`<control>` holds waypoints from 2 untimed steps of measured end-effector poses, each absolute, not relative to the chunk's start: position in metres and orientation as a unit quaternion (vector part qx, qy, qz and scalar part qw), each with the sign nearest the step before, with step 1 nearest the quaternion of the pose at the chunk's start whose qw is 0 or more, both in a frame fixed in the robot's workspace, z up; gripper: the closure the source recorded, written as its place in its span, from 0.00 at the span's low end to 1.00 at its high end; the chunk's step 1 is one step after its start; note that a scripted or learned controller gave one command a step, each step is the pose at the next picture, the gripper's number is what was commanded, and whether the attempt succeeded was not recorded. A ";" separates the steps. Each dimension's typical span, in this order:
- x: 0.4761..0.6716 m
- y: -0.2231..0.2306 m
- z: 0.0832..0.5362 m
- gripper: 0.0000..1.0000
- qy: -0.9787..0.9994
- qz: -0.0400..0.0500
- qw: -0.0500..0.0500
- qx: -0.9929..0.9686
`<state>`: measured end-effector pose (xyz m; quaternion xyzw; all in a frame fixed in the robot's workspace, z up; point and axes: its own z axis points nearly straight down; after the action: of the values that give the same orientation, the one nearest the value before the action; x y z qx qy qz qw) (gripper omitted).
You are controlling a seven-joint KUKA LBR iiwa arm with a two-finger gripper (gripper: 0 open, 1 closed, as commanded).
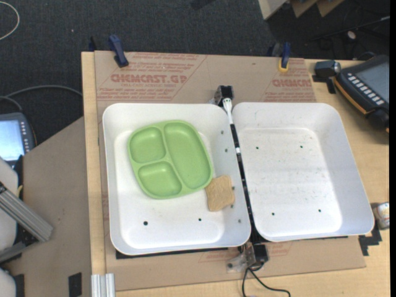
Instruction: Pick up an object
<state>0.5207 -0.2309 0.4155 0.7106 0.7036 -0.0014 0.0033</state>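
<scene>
Nearest camera: tan sponge (219, 193), left bin (117, 184), near-right part, touching near-right edge of green plate (170, 159). Looks light, soft, squashy; rough surface, unlikely to slip. Best taken across its short sides, well clear of plate rim. Rough square, slightly crooked, pale brown, flat on bin floor. Green plate: three sections, glossy, probably stiff and slick, harder to pinch; sits left-centre of same bin. Right bin (346, 159) speckled with dark dots. Claw state: cannot tell. Nothing lifted yet.
</scene>
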 end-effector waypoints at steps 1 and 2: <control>0.568 -0.223 0.544 1.00 0.708 0.004 0.009 0.706; 0.499 -0.191 0.483 1.00 0.707 -0.001 -0.003 0.707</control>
<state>0.4988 -0.1907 0.4832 0.7069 0.7073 -0.0009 -0.0034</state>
